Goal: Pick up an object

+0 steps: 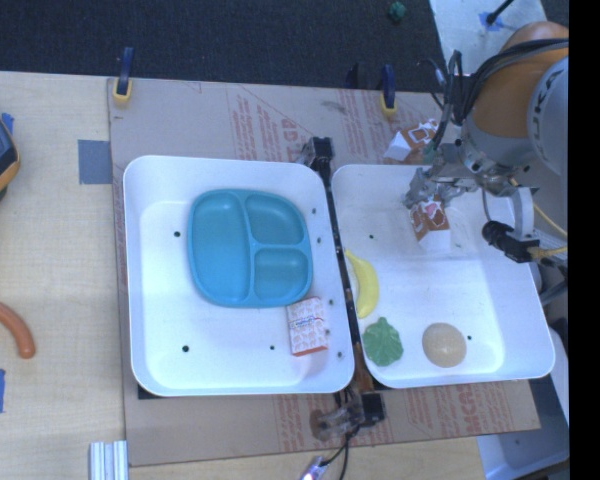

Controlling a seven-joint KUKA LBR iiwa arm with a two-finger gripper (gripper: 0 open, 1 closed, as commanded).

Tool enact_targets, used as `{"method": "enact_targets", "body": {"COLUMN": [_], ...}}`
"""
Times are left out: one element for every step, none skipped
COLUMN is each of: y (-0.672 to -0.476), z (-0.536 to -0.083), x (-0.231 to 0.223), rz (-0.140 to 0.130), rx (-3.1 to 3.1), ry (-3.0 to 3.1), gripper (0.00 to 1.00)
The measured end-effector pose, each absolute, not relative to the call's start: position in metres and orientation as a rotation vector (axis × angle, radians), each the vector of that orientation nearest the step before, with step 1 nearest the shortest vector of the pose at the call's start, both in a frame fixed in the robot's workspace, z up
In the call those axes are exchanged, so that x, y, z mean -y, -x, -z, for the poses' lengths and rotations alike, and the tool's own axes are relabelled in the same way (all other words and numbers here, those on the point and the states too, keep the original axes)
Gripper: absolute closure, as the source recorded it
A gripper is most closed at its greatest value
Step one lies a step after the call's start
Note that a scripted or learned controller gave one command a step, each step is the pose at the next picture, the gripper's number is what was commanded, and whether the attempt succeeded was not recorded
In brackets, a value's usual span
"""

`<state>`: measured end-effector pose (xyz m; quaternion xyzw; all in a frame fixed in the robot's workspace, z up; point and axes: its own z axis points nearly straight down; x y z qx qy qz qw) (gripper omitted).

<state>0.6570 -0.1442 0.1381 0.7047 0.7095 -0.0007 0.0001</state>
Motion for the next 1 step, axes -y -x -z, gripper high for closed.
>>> {"method": "enact_targets", "body": {"y": [-0.6260], "z": [-0.1924], "x": [0.0695], "rz": [0.005], "rx": [-2.231], "ry": [-2.215], "gripper": [1.00]}}
